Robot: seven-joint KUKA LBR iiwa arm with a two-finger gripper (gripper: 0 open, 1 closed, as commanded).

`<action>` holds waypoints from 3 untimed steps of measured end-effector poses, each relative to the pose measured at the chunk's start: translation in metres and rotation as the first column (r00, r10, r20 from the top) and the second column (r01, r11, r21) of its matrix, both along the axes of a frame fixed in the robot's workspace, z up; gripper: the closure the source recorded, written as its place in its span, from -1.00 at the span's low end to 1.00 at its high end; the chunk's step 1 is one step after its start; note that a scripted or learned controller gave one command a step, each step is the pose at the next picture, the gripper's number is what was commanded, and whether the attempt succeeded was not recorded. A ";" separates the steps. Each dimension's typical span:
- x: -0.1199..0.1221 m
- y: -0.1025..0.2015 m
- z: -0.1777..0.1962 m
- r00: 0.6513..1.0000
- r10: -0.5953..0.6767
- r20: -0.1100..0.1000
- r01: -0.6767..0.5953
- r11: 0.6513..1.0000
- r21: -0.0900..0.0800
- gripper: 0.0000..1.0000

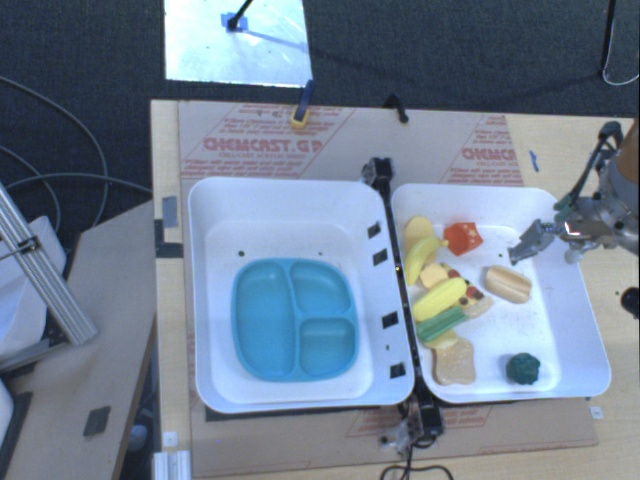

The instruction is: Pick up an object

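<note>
The pincer (527, 241) hangs over the right bin (585, 313), just above the hot dog bun (508, 284); whether its fingers are apart, I cannot tell.

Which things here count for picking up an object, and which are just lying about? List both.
For the job: gripper, at the right bin's upper right edge; hot dog bun; red piece; bananas; corn cob; toast slice; green broccoli.

Lying about: blue divided plate in the left bin; yellow clip.
</note>
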State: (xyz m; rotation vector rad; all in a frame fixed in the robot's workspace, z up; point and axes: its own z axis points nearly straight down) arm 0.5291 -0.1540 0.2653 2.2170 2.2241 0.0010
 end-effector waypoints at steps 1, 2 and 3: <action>-0.046 0.071 -0.143 1.000 0.005 -0.015 -0.005 1.000 0.007 -1.00; -0.041 0.066 -0.124 1.000 -0.002 0.003 0.002 1.000 0.001 1.00; 0.045 0.147 -0.049 1.000 0.012 0.013 -0.012 1.000 0.002 1.00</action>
